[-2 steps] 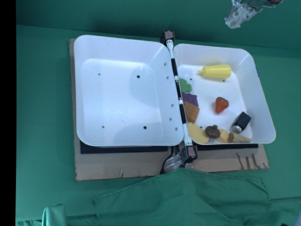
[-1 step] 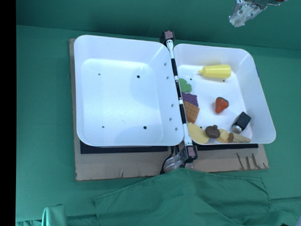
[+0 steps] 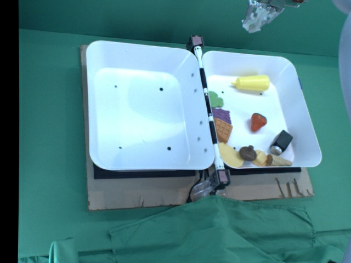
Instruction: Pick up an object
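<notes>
On green cloth, cardboard sheet, two white bins, pincer raised above, opening unclear.

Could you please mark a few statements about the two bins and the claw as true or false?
1. The yellow bottle lies in the right bin. True.
2. The strawberry sits in the left bin. False: it lies in the right bin, below the bottle in the view.
3. The claw hangs above the bench beyond the right bin's far edge. True.
4. The claw holds the black cylinder. False: the cylinder lies in the right bin near its right wall, apart from the claw.
5. The waffle piece lies near the divider between the bins. True.
</notes>
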You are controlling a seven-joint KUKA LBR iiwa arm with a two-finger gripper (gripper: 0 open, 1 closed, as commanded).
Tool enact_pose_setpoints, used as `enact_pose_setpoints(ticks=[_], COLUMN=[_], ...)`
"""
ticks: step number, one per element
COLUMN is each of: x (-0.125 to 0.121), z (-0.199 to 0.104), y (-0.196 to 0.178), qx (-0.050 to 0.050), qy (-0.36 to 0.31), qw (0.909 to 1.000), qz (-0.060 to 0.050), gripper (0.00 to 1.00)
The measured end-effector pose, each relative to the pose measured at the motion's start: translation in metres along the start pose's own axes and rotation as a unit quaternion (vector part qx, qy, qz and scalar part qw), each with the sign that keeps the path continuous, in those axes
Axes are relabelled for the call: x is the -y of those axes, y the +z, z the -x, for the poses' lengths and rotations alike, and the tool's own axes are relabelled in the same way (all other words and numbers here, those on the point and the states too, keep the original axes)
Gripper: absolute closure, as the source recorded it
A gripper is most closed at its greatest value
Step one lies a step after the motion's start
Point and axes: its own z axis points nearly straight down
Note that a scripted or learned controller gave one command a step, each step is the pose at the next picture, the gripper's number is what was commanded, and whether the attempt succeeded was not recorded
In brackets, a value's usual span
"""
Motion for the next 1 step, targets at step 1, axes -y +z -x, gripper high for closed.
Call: enact_pose_setpoints(ticks=[1], x=[0.0003], z=[0.0036], y=[-0.0009], qx=[0.001], qy=[0.002], qw=[1.0000], qz=[0.001], gripper=[0.00])
